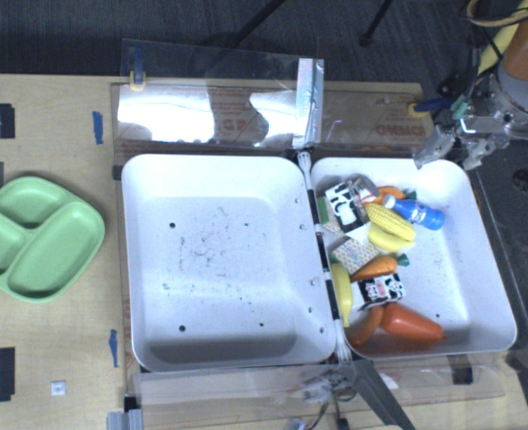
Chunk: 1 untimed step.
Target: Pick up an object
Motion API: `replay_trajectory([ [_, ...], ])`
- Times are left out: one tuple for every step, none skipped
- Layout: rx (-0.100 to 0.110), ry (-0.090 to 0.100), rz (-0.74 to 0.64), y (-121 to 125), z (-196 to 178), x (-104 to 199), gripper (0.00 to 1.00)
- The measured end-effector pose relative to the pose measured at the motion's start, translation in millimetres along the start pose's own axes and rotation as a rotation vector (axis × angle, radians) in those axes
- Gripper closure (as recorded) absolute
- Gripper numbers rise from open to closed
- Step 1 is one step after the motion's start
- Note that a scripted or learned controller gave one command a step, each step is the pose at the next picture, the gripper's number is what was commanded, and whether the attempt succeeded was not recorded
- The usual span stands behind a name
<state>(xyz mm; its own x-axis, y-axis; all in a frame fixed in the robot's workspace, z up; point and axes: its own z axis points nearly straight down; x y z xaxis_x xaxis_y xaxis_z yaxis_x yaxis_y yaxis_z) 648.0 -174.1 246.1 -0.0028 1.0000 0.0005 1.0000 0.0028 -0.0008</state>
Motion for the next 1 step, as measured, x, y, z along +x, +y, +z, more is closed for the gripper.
replay_trajectory([
  [-0.001,-0.001,-0.056,-33.6,90.4,-5.4,0.0],
])
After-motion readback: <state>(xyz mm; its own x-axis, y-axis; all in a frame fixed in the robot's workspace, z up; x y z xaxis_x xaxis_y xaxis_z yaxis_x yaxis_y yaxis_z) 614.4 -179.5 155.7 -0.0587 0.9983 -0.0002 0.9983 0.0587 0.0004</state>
